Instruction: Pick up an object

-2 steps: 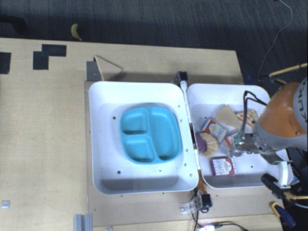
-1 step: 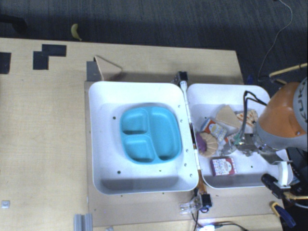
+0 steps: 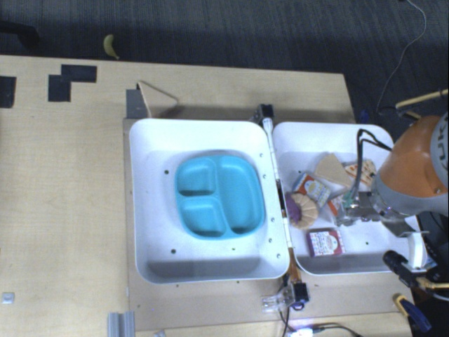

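The right bin (image 3: 302,140) holds several small objects: a tan wedge (image 3: 328,167), a small printed box (image 3: 313,188), a round tan cookie-like piece (image 3: 304,205), a purple item (image 3: 292,209) and a dark red packet (image 3: 324,242). My gripper (image 3: 349,213) is low inside this bin, just right of the printed box and above the red packet. The orange-banded wrist (image 3: 414,167) hides the bin's right part. I see nothing clearly between the fingers.
The left bin (image 3: 151,188) carries a blue divided tray (image 3: 219,195). A black divider bar (image 3: 273,167) runs between the bins. Cables (image 3: 365,153) loop over the right bin. Black tape marks (image 3: 70,81) lie on the wooden bench at far left.
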Controlling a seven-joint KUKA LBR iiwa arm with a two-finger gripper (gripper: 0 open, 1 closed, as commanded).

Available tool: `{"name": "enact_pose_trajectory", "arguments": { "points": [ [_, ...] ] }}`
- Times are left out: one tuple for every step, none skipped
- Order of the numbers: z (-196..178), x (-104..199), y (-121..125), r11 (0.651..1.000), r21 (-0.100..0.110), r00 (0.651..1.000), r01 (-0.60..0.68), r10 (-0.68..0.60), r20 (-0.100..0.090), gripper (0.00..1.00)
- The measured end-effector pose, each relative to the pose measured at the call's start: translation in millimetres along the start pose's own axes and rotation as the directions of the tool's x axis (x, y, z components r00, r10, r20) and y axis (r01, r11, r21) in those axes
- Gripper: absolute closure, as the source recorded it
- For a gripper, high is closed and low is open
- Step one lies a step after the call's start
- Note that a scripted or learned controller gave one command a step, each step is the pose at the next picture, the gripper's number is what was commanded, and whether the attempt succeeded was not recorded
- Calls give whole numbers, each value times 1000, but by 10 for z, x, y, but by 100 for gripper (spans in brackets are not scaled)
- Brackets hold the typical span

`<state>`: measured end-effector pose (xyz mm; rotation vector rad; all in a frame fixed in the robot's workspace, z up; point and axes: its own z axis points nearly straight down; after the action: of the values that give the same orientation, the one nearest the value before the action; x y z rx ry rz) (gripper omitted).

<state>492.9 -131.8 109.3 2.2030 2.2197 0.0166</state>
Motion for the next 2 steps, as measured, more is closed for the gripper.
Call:
{"name": "enact_pose_trajectory", "arguments": {
  "points": [
    [1,0,-1,1000,0,1000,0,0,0,0],
    [-105,6,17,1000,-3,1000,4,-4,-1,100]
  ]
}}
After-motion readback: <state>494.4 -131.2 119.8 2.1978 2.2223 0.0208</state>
